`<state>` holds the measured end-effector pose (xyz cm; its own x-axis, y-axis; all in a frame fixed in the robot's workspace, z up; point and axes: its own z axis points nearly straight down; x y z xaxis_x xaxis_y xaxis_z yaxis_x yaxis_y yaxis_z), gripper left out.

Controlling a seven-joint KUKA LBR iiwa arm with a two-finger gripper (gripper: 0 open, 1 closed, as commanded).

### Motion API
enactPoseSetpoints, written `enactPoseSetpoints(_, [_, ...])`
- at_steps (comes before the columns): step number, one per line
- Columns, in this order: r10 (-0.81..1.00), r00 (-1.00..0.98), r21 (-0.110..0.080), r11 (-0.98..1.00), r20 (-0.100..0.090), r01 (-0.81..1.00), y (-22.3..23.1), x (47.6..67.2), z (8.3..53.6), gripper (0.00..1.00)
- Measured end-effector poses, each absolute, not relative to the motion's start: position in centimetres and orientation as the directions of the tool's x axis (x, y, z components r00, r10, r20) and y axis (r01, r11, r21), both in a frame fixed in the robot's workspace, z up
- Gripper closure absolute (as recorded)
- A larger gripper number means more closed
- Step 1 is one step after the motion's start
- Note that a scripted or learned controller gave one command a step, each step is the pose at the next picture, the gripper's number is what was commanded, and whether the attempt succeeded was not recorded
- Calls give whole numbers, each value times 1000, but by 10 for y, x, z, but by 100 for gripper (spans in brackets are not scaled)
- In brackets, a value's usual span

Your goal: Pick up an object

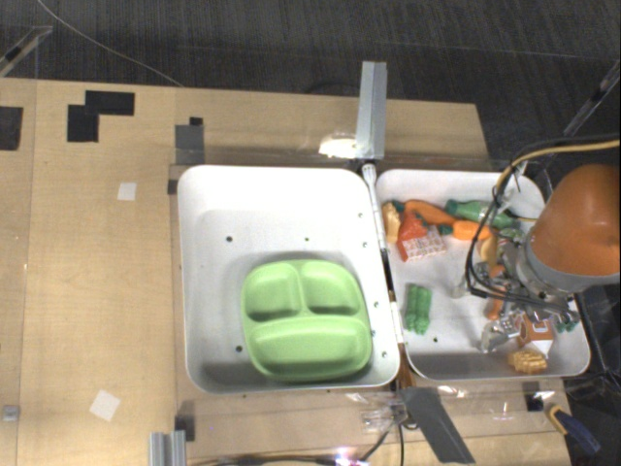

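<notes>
We note first that the arm (580, 223), entering from the right with its orange band uppermost, covers the right part of the right bin (441, 357), so whatever lies beneath it is hidden from us. The gripper (511, 330) hangs low over the bin's near right corner amid a cluster of small items; we cannot tell how far its fingers stand apart, nor whether anything is between them. Just beside it lie a small tan piece (528, 361) and an orange-and-white item (537, 331), both too small to identify. Clear of the arm we record a ridged green object (417, 309), a red-and-white packet (420, 242), an orange carrot-like piece (428, 211) and a green stick (478, 210). The left bin (213, 212) holds a smooth green compartment tray (306, 318). Both bins sit on the pale wooden desk (87, 299).
</notes>
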<state>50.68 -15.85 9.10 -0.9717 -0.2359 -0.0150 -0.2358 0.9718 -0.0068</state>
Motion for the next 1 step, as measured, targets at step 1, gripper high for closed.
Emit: enactPoseSetpoints(1, [-556, -831, -13, 831, -17, -555, -87, 503, 92, 0])
